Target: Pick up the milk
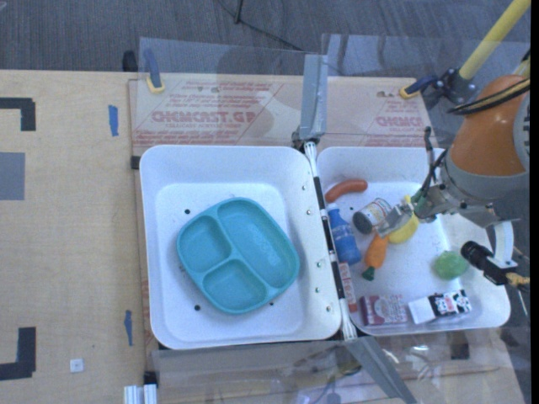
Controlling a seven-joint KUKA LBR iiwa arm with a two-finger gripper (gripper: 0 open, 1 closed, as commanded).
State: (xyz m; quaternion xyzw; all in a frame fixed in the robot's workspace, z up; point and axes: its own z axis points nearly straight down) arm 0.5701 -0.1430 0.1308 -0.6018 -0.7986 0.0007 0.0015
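The hand (414,209), its grip impossible to read, hovers at right centre over the banana (404,228) in the right bin (497,310), while the milk (445,306) lies lower right, long axis running roughly left-right.

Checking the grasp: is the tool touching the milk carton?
Apart. The camera view shows the tool by the banana, bare bin floor separating it from the milk carton.
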